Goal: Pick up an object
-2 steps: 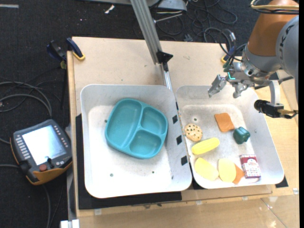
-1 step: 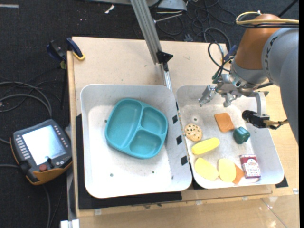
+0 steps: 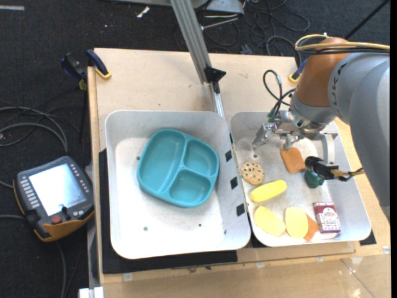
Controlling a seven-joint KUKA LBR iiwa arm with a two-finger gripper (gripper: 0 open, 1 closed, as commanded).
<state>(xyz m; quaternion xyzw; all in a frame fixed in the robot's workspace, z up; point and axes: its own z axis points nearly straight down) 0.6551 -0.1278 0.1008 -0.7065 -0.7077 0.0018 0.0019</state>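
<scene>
My gripper (image 3: pixel 273 139) hangs over the back of the right bin (image 3: pixel 360 213), its two fingers spread apart with nothing between them. An orange-brown block (image 3: pixel 292 160) lies just in front of it. To the front left is a round speckled cookie (image 3: pixel 251 172), with a yellow banana-shaped piece (image 3: pixel 268 191) beside it. Nearer the front edge lie a yellow piece (image 3: pixel 269 220), a yellow-orange piece (image 3: pixel 296 222) and a small red box (image 3: pixel 326 218). A small dark green object (image 3: pixel 312 179) sits right of the block.
The left bin (image 3: pixel 124 222) holds a teal divided plate (image 3: pixel 178 166). A slanted aluminium post (image 3: pixel 193 30) rises behind the bins. A teach pendant (image 3: pixel 53 194) lies off the bench to the left, and cables run across the floor behind.
</scene>
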